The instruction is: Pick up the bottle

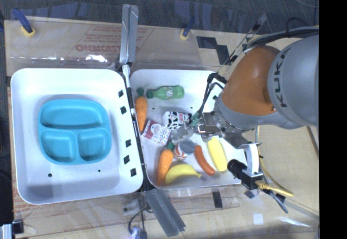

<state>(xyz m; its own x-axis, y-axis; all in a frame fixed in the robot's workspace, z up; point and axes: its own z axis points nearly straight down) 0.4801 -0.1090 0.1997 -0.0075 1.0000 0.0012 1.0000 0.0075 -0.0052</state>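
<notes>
— Green plastic, that's the bottle (165, 92): lying on its side at the far edge of the right bin (162, 78), well apart from the heap of toy food nearer us.

— And the arm?

— The gripper (191, 127) hangs low over the middle of that bin, above the black-and-white carton (177, 120). It's nearer than the bottle, not over it. How far the jaws stand apart I can't tell from here; too much clutter under them. I see nothing of the bottle between them.

— So which step is this?

— I'd judge it's the approach, with no grasp made. The next move calls for a shift toward the far side, lining up across the bottle's narrow width, then coming straight down. The carrot (141, 113) beside the bottle's cap sits close, so it could get nudged.

— Count it out for me.

— 2 white bins on the counter (49, 43). The left bin (21, 124) holds 1 blue divided tray (76, 129). In the right bin: 1 green bottle, 2 carrots, the second carrot (165, 162) at the near side, 1 banana (180, 172), 1 pale yellow piece (217, 155), 1 red-orange sausage-like piece (204, 160), 1 carton, 1 red-and-white packet (157, 133). There's something small and round under the gripper too; I can't name it.
</notes>
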